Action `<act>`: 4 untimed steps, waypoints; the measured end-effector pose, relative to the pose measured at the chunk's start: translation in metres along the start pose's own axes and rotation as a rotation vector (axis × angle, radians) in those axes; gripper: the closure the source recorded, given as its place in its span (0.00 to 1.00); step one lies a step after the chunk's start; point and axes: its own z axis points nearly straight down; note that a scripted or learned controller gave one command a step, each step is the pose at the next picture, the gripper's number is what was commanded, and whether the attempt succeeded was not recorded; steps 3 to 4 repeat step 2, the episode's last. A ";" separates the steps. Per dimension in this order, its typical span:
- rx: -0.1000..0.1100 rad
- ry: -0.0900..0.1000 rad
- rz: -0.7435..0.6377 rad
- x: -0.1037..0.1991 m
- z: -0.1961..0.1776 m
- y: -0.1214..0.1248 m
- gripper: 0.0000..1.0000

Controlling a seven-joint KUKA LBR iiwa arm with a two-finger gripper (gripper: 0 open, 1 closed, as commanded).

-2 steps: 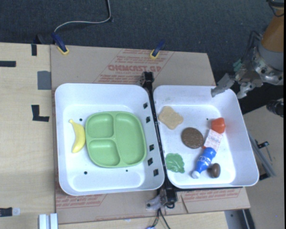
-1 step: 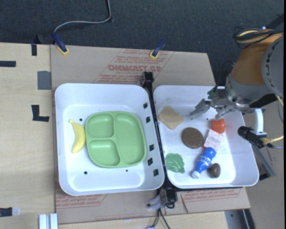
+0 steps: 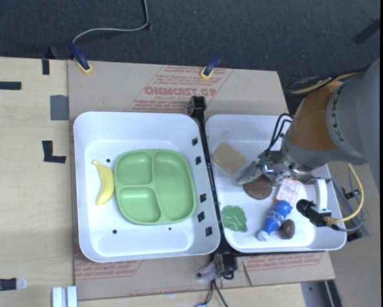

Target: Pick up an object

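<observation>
The gripper [image 3: 258,170] hangs low over the right bin [image 3: 242,130], its grey fingers [image 3: 249,171] slanting down and to the left of the wrist; from this angle I cannot tell whether they are spread or pressed together, and nothing visibly sits between them. Directly under the fingertips, touching or nearly so, lies a round brown disc [image 3: 259,187], which looks the likeliest target for this pick. Just up and to the left of the tips sits a tan sponge-like block [image 3: 228,157], close enough to get nudged. On the far side of the disc, beneath the wrist, a blue-and-white bottle [image 3: 278,211] lies on its side with its label end tucked by the arm, and a small dark brown lump [image 3: 287,228] rests just beside its lower end. Further out toward the bin's near-left corner is a green crumpled piece [image 3: 234,218]. Across the divider, well apart from the gripper, the left bin [image 3: 89,235] carries a green sectioned plate [image 3: 156,186] with a yellow banana [image 3: 103,183] just beside it. To do the step well, I would judge that the fingers should straddle the disc's edge squarely, staying clear of the tan block and the bottle, and settle right to the bin floor before closing, since a flat disc offers little height to pinch and could easily slide out.
</observation>
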 end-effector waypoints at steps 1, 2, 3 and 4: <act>-0.001 -0.001 0.000 0.000 -0.010 0.000 1.00; 0.002 0.001 -0.001 0.076 -0.098 0.062 1.00; 0.002 0.001 -0.001 0.076 -0.098 0.062 1.00; 0.002 0.001 -0.001 0.076 -0.098 0.062 1.00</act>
